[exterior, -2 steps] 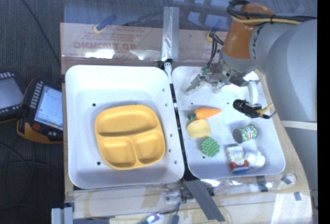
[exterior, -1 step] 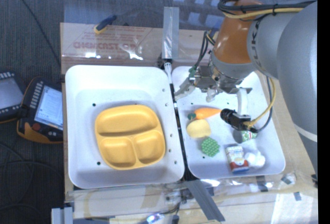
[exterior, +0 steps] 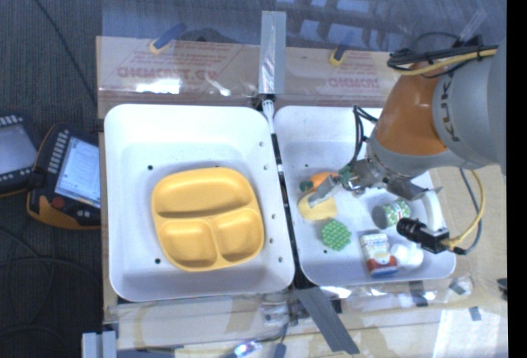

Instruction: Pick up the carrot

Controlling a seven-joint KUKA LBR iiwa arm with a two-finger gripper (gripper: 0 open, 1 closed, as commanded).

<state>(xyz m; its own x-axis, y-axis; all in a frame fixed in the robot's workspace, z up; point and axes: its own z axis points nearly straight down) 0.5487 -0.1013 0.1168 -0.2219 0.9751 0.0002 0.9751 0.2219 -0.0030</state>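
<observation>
The grey arm (exterior: pixel 461 113) with its orange band reaches in from the right of the frame, bent down over the right-hand shallow white bin (exterior: pixel 317 130). Its claw (exterior: pixel 352 178) sits low in the middle of that bin, just right of the small orange carrot with a green top (exterior: pixel 319 182). Whether the claw is released or clenched cannot be told from this angle, and nothing visibly sits in it.

The carrot lies left of centre in the right bin, just above a pale yellow wedge-shaped block (exterior: pixel 317 206) and touching or nearly touching it. Below the wedge lies a green dimpled round piece (exterior: pixel 335 234). Toward the lower right of the bin are a small white carton with a red and blue label (exterior: pixel 378 253) and a green and white can-like item (exterior: pixel 395 211).

The left-hand white bin (exterior: pixel 132 134) holds a yellow plastic plate with three compartments (exterior: pixel 207 216), in the left centre of the frame. Both bins rest on the desk (exterior: pixel 189 64), well apart from a handheld pendant with a screen (exterior: pixel 66 179) at the far left.
</observation>
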